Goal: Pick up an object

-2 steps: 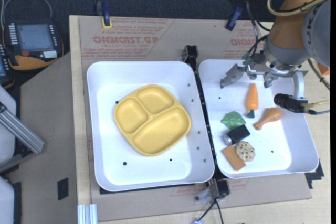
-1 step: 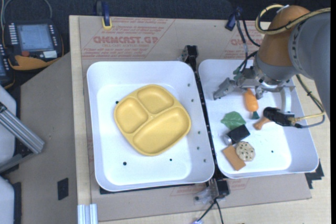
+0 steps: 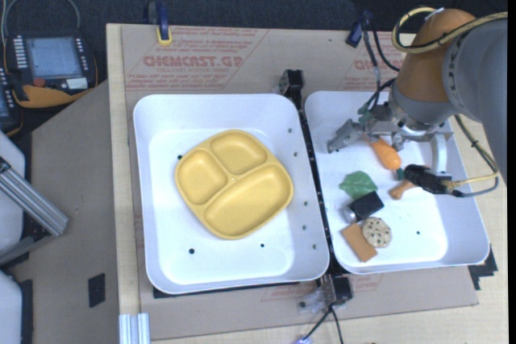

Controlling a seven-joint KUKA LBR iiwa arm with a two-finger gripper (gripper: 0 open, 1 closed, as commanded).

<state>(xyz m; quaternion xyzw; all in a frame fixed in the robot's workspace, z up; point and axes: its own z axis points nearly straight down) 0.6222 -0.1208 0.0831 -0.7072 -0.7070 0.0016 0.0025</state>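
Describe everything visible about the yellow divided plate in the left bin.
The yellow plate is a matte, plastic-looking tray with rounded corners and raised ridges that split it into three compartments: two small ones toward the far side and one large one toward the near side. All three are bare. It lies flat, right side up, turned at a slant to the bin walls, near the middle of the left bin. It rests on the bin's white floor and touches nothing else.
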